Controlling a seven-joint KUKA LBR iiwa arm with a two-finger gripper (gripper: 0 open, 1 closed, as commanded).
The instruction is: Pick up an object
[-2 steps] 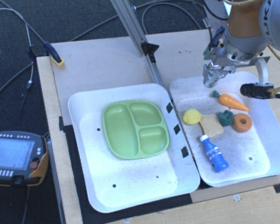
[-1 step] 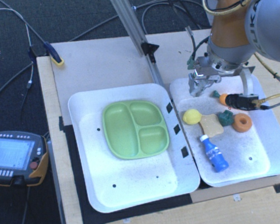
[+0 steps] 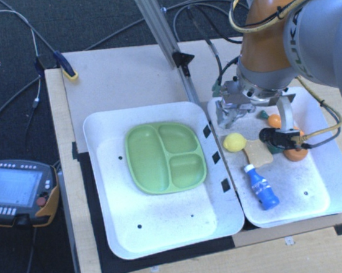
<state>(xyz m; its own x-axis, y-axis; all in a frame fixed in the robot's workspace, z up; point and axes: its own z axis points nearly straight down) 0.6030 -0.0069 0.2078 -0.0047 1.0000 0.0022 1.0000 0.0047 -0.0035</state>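
A pale desk point(image 3: 119, 77) seen from above carries two shallow white bins side by side. The left bin point(image 3: 118, 233) holds a green plate point(image 3: 164, 157) with three compartments, lying flat near the bin's middle. A grey arm point(image 3: 322, 25) with an orange band comes in from the far right and bends down over the right bin point(image 3: 329, 199). Its pincer point(image 3: 229, 114) sits over that bin's far left corner, and from this angle I cannot tell whether it is spread or pressed together. The things to pick all lie in the right bin. A yellow lemon point(image 3: 234, 142) sits just to the near side of the pincer, close to the bin's left wall. A tan slice point(image 3: 259, 153) lies flat just right of the lemon, touching it or nearly so. A blue bottle point(image 3: 263, 189) lies on its side on the near side of the slice, its white cap pointing toward the slice. A small orange ball point(image 3: 274, 120) rests to the right of the pincer, and a larger orange fruit point(image 3: 296, 153) lies right of the slice. A metal pole point(image 3: 156, 22) slants up from between the bins. On the dark floor point(image 3: 3, 92) to the left lies a handheld controller point(image 3: 16, 193) with a lit screen.
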